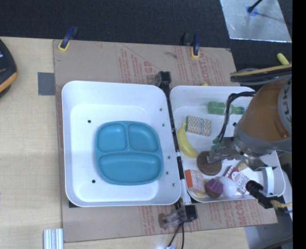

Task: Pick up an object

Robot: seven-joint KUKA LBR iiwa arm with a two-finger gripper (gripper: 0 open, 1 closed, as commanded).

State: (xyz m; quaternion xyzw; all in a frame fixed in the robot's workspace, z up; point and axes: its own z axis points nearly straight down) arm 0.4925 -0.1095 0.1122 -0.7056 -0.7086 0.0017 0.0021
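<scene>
While the arm reaches in from the right, the single overhead view reads as follows.

Arm (264,121): grey with an orange band, it covers much of the right bin's far right side.

Gripper (215,157): low over the right bin, directly above a brown round object; whether it is clenched or released cannot be told from this slant.

Right bin (194,93): shallow and white, holding a cluster of small things.

Brown round object (209,164): near the bin's middle, partly under the gripper's tip; contact cannot be judged.

Banana (185,143): yellow, lying along the bin's left wall, just left of the brown round object.

Patterned packet (198,125): small and rectangular, above the banana and beside it.

Green object (219,108): toward the bin's far side, partly hidden by a black cable.

Purple object (214,187): dark and rounded, at the near edge, below the brown round object.

Red-and-white packets (237,181): near the purple object, at the near right.

Left bin (77,139): white, touching the right bin along the centre seam.

Blue divided plate (128,152): three compartments, lying flat in the left bin's middle.
</scene>
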